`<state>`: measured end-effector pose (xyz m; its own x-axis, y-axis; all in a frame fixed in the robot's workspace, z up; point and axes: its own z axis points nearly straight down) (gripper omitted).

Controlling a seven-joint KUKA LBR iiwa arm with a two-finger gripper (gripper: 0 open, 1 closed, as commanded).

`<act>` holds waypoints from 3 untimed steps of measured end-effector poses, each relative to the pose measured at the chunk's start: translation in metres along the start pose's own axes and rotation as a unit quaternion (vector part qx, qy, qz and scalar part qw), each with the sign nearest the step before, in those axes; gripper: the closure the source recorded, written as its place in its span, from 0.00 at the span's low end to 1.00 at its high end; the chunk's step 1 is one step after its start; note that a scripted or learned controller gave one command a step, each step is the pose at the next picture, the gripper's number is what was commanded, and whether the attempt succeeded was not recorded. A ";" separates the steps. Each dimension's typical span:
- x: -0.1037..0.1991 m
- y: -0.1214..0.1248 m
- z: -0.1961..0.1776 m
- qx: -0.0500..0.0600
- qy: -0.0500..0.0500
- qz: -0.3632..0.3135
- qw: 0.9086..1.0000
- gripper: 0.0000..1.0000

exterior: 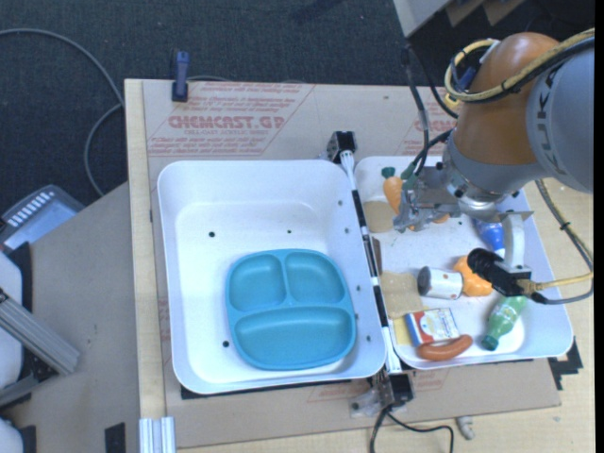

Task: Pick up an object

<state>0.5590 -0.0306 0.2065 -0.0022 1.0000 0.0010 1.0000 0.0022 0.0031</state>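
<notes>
1. Jaws [415, 213] are hanging low over the right white bin [557, 324]'s far-left part; I cannot tell whether they are apart or together.
2. Red "CHEMCAST GP" lettering is showing on the brown table [226, 121].
3. Most free room is lying in the left white bin [189, 196], beyond its blue three-compartment plastic tray [288, 308].
4. Sitting in the right bin are a green plastic bottle [502, 321], a red sausage [444, 349] and a small white cylinder [440, 282].

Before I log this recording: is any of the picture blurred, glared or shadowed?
Camera view: even light, soft shadows; the white left bin looks bright but not blown out; the blue three-compartment plate is sharp; the gripper under the grey arm reads soft and cluttered, its detail hard to resolve.
</notes>
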 end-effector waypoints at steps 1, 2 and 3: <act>0.043 -0.019 -0.037 0.001 0.000 0.000 1.000 1.00; 0.080 -0.014 -0.025 0.002 0.000 0.001 1.000 1.00; -0.037 -0.026 0.022 0.002 -0.001 0.002 1.000 1.00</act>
<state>0.5334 -0.0680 0.1843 0.0021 1.0000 -0.0010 1.0000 -0.0021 -0.0016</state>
